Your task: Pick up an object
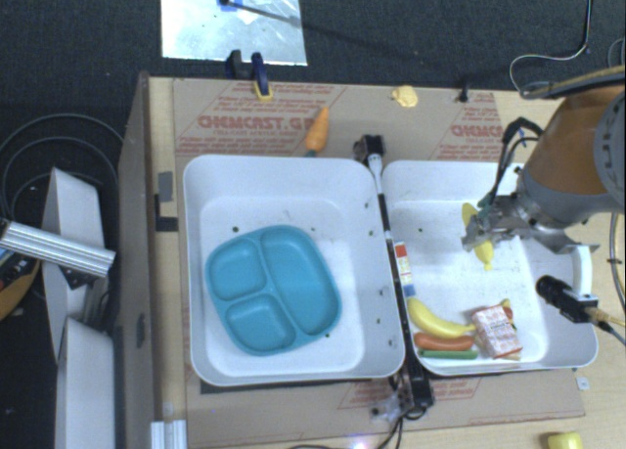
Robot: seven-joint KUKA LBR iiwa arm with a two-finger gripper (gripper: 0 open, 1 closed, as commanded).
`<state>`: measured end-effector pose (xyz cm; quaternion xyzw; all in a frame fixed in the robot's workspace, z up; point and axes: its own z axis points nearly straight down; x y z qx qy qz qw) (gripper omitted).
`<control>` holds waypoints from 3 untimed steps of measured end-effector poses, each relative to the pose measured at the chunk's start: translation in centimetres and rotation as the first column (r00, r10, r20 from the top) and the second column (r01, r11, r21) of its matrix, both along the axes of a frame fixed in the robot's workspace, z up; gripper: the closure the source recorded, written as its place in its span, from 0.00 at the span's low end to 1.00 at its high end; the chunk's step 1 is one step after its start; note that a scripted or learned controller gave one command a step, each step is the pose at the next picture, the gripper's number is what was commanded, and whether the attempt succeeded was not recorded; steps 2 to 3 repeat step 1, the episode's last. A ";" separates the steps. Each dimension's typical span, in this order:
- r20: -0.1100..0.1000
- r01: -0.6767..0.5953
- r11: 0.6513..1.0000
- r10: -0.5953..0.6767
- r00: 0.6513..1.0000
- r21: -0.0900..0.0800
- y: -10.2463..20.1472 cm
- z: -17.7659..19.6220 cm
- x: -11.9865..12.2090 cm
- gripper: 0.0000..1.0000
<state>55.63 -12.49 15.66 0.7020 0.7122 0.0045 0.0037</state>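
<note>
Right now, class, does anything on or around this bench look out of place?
Yes: an orange toy carrot and a small yellow lump lie on the brown cardboard behind the two white bins, outside them.

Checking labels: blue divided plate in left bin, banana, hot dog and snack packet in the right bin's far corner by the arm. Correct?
One error: in the camera view the banana, hot dog and snack packet lie along the right bin's near edge, not its far corner. The blue divided plate is in the left bin, as stated.

One fixed camera above — slanting down on both bins [293,171]
</note>
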 end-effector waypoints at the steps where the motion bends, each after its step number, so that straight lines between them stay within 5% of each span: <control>1: -0.007 0.002 1.000 -0.002 1.000 0.002 8.5 6.9 -5.8 1.00; 3: -0.007 0.002 1.000 -0.002 1.000 0.002 8.5 6.9 -5.8 1.00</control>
